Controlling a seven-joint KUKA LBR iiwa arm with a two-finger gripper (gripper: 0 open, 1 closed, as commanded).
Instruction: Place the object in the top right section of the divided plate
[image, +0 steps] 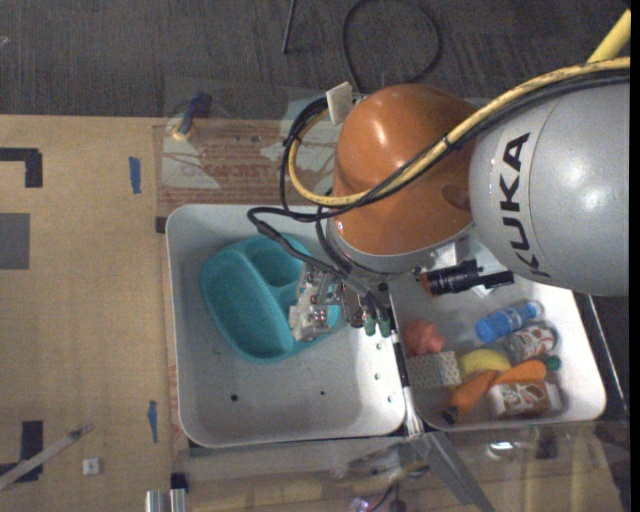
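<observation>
One grey arm (560, 170) with an orange band reaches in from the right over two white bins that sit side by side on the table (80, 300). The left bin (270, 400) holds one teal divided plate (245, 300), lying toward the bin's upper half. The claw (318, 308) hangs at the plate's right edge, and something small and pale sits at its tip, but I cannot tell whether the claw is spread or pinching it. The right bin (585, 400) holds a cluster of seven or so small things: one blue bottle (506, 322), one pink piece (424, 338), one yellow piece (484, 359), one orange carrot shape (478, 386), one speckled block (433, 370), and two small labelled containers, all crowded together touching.
</observation>
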